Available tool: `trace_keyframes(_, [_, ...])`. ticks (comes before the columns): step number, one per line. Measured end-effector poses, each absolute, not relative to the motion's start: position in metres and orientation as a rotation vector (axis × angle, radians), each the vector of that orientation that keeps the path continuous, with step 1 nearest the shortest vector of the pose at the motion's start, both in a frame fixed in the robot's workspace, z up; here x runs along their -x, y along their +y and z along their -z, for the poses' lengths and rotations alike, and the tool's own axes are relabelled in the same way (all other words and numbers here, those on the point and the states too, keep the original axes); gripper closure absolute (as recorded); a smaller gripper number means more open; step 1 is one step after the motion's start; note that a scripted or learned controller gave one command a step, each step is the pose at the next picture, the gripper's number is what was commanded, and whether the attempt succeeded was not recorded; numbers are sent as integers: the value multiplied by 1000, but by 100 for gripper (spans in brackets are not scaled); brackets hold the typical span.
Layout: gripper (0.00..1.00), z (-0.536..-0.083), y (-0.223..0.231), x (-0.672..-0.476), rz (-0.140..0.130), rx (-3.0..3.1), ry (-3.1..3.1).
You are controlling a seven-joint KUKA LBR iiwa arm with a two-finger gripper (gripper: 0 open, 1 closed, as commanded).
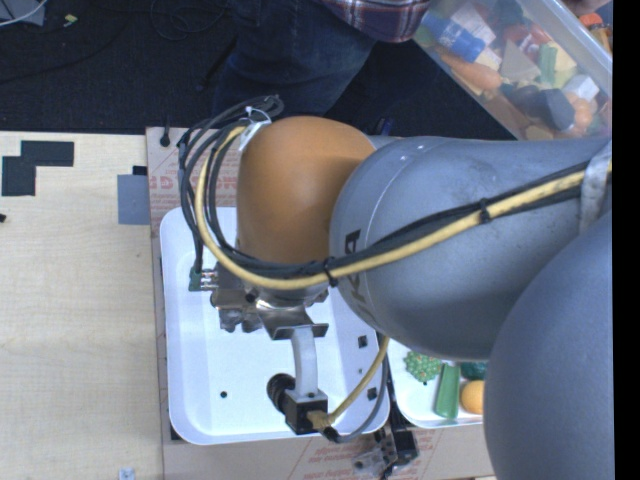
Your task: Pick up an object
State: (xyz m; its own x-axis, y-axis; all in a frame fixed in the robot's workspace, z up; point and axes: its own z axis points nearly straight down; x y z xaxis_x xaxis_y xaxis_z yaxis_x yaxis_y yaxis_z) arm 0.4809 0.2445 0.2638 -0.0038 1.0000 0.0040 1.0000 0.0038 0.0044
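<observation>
Arm first: it is big and grey, and it comes in from the right and covers much of both bins. Its orange band is round like a ball and sits over the left bin.

The bench is pale wood. It has black shapes and a grey square on it near the top left.

The left bin is white and shallow. On its floor are a few dark dots, too small to tell what they are.

A clear box full of bright toys is at the top right. Next to it, at the top, is a bit of a checked shirt. A small corner of the right bin peeks out under the arm.

The gripper hangs below the orange band, over the middle of the left bin. The arm hides its tip, so I cannot tell if it is wide or narrow, or if it holds anything.

The things to pick up lie close together in the right bin. There is a green bumpy thing, a green stick just beside it, and a yellow ball right next to the stick. They are well apart from the gripper.
</observation>
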Motion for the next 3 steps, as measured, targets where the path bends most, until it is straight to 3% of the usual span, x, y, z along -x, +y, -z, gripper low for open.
trace_keyframes(1, [100, -242, 243, -529, 6, -2223, 2220])
trace_keyframes(2, [100, -185, 242, -647, 3, -2219, 2219])
trace_keyframes(3, [100, -166, 242, -598, 13, -2227, 2223])
